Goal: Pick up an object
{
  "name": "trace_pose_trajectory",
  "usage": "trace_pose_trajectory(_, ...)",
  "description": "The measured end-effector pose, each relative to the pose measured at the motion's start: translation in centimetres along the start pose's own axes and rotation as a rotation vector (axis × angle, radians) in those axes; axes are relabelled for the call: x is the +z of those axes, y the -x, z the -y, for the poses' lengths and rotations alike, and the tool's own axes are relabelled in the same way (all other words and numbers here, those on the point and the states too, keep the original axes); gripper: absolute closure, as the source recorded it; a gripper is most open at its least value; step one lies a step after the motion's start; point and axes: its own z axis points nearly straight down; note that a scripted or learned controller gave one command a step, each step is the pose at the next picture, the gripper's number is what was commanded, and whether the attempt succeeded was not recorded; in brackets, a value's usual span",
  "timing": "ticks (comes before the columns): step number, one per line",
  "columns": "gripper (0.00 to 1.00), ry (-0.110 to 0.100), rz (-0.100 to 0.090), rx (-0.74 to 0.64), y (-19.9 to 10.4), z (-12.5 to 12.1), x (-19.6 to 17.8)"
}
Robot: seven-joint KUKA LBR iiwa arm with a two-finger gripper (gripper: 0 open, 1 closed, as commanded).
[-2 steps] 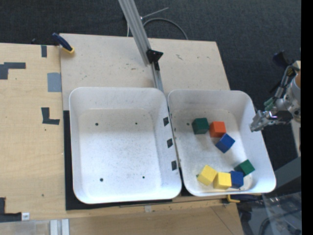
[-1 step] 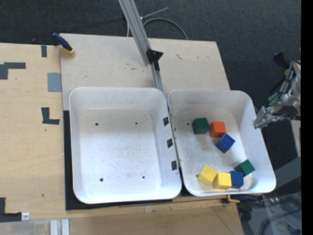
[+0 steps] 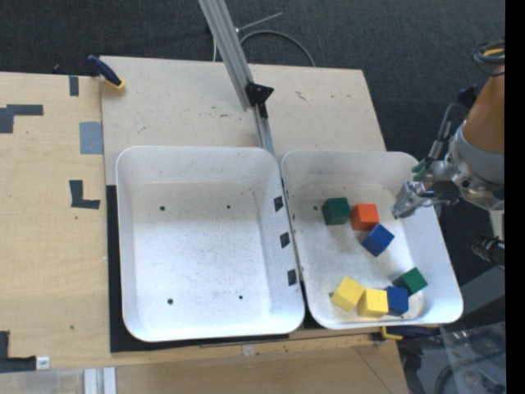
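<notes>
Two shallow white plastic bins share our bench, and we hang our metal two-finger gripper, empty, just right of the small orange cube.

Dark carpet floor, pale wooden bench with grey tape marks, slanted metal rail overhead.
</notes>
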Motion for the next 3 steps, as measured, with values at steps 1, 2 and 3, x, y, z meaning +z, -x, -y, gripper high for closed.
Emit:
trace_pose_trajectory(1, 1.00, 0.000, 0.000, -0.001, -6.1, 0.0, 1.4)
trace_pose_trajectory(2, 1.00, 0.001, 0.000, -0.002, -11.5, -1.0, 1.1)
trace_pose_trajectory(3, 1.00, 0.000, 0.000, -0.002, -16.8, -1.7, 0.9)
